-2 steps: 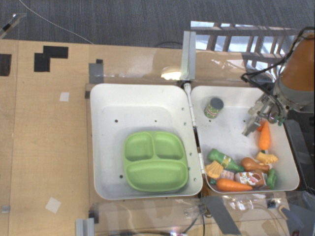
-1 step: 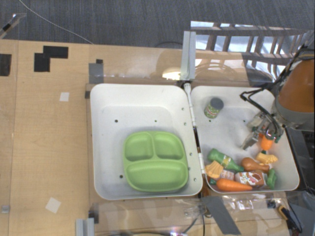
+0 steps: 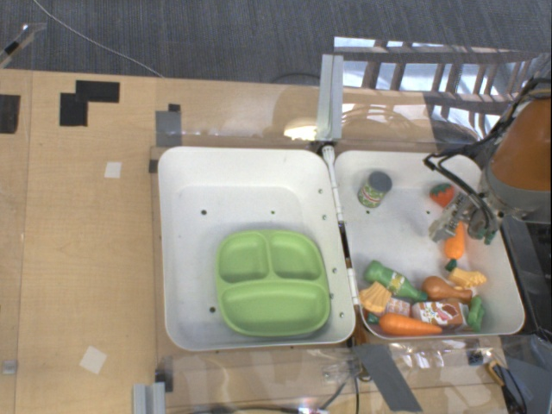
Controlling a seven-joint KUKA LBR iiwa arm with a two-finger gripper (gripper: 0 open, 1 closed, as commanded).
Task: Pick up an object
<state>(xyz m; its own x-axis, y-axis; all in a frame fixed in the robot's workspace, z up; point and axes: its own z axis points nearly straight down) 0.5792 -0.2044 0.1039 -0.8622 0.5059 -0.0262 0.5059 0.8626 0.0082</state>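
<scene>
Broadly, my feed shows the wooden bench (image 3: 78, 257) filling the frame's left and centre, with two white bins on it. Mid-frame lies the left bin (image 3: 250, 179), holding a green divided plate (image 3: 272, 283) in its lower half. Right of it lies the right bin (image 3: 397, 231), holding the toy food.

From the right edge of the frame the arm (image 3: 524, 158) comes in, orange and grey, over that bin's upper right corner. Its gripper (image 3: 461, 218) hangs at the bin's right side; from this angle I cannot tell how far apart the fingers stand, nor whether anything is caught between them.

Just below the gripper tip lies a small orange carrot (image 3: 454, 242), touching or nearly so; I can't say which. A red-orange piece (image 3: 442, 194) lies just to its upper left. A green can (image 3: 374, 190) stands well apart, upper left in the bin. Along the bin's lower edge are a green bottle (image 3: 393, 281), a drumstick (image 3: 445, 288), a large carrot (image 3: 407, 324), a labelled packet (image 3: 438, 313) and a yellow piece (image 3: 376, 298).
</scene>
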